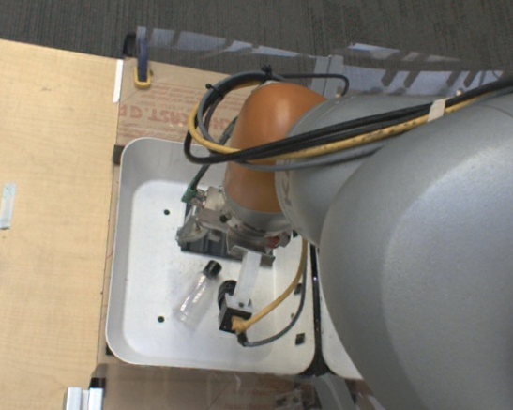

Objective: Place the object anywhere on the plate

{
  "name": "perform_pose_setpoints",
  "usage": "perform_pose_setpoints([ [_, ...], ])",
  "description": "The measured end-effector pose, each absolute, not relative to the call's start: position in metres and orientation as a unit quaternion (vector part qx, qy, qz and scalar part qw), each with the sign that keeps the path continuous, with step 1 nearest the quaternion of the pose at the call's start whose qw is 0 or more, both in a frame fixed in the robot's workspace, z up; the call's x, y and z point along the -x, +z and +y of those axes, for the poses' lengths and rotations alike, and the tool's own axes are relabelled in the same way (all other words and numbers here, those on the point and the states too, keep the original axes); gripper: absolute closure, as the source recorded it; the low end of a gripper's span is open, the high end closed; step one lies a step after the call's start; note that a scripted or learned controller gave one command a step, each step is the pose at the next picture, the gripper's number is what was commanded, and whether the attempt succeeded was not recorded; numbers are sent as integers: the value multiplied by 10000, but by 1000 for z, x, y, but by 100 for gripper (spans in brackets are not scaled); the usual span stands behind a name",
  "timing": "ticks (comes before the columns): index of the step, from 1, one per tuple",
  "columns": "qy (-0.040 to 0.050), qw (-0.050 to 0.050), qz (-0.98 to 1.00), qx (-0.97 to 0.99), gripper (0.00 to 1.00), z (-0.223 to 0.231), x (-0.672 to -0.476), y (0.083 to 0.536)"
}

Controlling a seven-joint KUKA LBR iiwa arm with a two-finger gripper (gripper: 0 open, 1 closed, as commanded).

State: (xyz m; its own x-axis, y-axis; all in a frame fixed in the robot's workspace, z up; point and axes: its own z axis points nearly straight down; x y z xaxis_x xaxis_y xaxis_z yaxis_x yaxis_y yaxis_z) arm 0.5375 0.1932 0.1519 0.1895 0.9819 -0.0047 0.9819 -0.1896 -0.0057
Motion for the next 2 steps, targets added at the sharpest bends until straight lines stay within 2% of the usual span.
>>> perform_pose_setpoints([
  [1, 26, -11, -3782, 9257, 0, 219, -592, 143],
  [2, 25, -8, -2484, 9686, 0, 226, -497, 91],
])
